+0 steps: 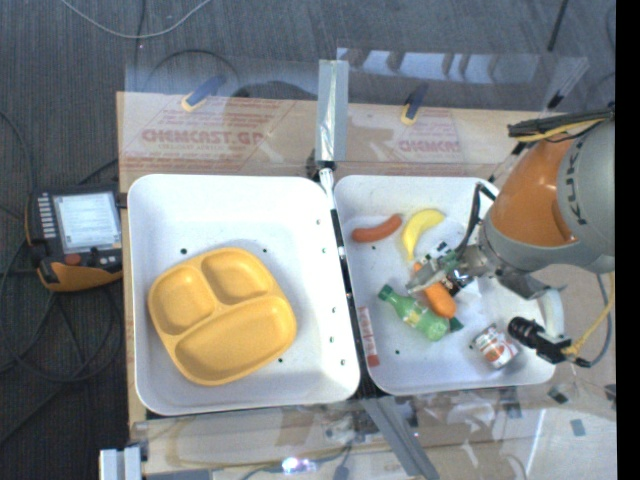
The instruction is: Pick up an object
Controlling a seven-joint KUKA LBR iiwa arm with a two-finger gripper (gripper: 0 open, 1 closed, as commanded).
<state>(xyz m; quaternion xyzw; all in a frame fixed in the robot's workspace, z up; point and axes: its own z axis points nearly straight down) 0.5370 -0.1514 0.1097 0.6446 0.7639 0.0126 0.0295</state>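
Two white bins are sitting side by side on the tabletop. A yellow divided tray (222, 314) is lying in the left bin (160, 203). In the right bin (395, 363), the end effector (447, 271) is hovering low over an orange carrot (441, 299), touching a green bottle (413, 312); whether it is gripping anything I cannot tell. A banana (421, 229), sausage (376, 230) and small can (493, 345) are lying nearby
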